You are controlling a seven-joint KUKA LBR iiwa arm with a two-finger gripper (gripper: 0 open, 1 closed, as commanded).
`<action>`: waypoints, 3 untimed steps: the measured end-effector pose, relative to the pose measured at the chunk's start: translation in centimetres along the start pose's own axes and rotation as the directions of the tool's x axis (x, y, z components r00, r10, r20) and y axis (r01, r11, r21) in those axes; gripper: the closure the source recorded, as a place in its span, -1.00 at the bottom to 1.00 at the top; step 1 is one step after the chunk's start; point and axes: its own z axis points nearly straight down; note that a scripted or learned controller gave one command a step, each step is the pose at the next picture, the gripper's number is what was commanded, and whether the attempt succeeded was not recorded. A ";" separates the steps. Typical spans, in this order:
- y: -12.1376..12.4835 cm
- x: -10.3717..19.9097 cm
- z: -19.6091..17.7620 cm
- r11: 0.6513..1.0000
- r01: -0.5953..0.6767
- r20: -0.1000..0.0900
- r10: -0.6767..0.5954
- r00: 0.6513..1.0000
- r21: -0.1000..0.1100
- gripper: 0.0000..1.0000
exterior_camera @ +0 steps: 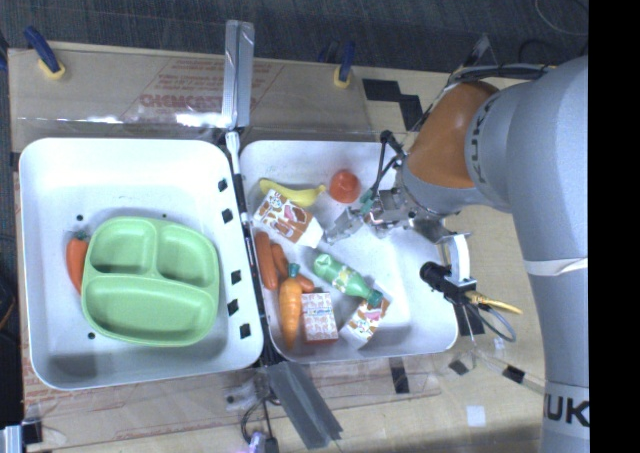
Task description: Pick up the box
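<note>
Cardboard box lies flat in right bin | hand just right, touching | fingers: cannot tell

Bench: brown board surface, printed red lettering near its far edge.
Left bin: white, shallow, resting on the bench.
Right bin: white, just beside the left one.
Blue clamps: along the far edge.

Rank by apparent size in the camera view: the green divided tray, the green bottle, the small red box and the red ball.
1. Green divided tray, by far the largest.
2. Green bottle.
3. Small red box, though its area looks close to the bottle's, so that order is unsure.
4. Red ball, the smallest.
</note>
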 end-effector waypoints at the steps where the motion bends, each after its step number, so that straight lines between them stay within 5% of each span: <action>1: 0.0 0.0 -1.0 1.000 0.003 0.001 -0.003 1.000 0.000 1.00; 2: 0.0 0.0 -1.1 1.000 0.004 0.001 -0.004 1.000 -0.001 -1.00; 3: 0.1 0.0 -2.1 1.000 0.009 0.001 -0.009 1.000 0.000 1.00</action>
